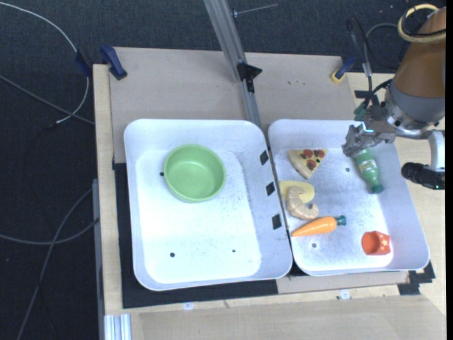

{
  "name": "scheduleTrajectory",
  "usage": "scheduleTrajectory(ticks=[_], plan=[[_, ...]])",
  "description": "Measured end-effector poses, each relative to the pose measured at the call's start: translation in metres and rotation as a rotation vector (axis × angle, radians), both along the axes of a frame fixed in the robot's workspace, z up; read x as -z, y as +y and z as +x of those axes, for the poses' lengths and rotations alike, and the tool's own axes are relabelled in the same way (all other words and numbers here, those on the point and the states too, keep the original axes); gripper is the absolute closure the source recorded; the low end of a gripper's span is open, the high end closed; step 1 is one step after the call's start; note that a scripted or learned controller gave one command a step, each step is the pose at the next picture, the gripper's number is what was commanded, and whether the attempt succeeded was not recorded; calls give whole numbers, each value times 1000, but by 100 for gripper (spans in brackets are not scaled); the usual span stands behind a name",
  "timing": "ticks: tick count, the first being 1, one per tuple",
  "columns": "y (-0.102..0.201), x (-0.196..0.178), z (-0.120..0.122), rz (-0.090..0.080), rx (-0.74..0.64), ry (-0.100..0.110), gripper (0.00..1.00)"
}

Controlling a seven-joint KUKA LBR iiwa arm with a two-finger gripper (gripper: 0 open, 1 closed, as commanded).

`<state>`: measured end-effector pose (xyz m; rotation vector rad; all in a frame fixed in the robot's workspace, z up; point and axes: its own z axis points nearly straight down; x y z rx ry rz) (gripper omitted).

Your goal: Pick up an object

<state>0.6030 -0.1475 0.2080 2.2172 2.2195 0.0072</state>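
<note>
Claw (359, 142): hangs at the far end of the green bottle (368, 170), near the table's right edge; whether clenched or released, I cannot tell.
Bottle: smooth, rounded plastic lying flat in the right bin (407, 211), cap end toward the table's front.
Advice: straddle the bottle's narrow width and descend squarely; a curved body probably rolls.
Neighbours: matte orange carrot (315, 226), flat pizza slice (307, 161), pale curved pastry (298, 197), small orange-red block (376, 243).
Left bin (141, 211): shallow, glossy, carrying a round green bowl (194, 173).
</note>
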Motion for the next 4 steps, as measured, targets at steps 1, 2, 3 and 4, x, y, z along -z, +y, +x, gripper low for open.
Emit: scheduleTrajectory(ticks=[1,2,3,4], plan=[[1,-25,1,0,0,1,100],[48,-35,10,2,-5,2,100],[105,-23,14,5,-5,14,100],[167,-17,19,4,-5,13,100]])
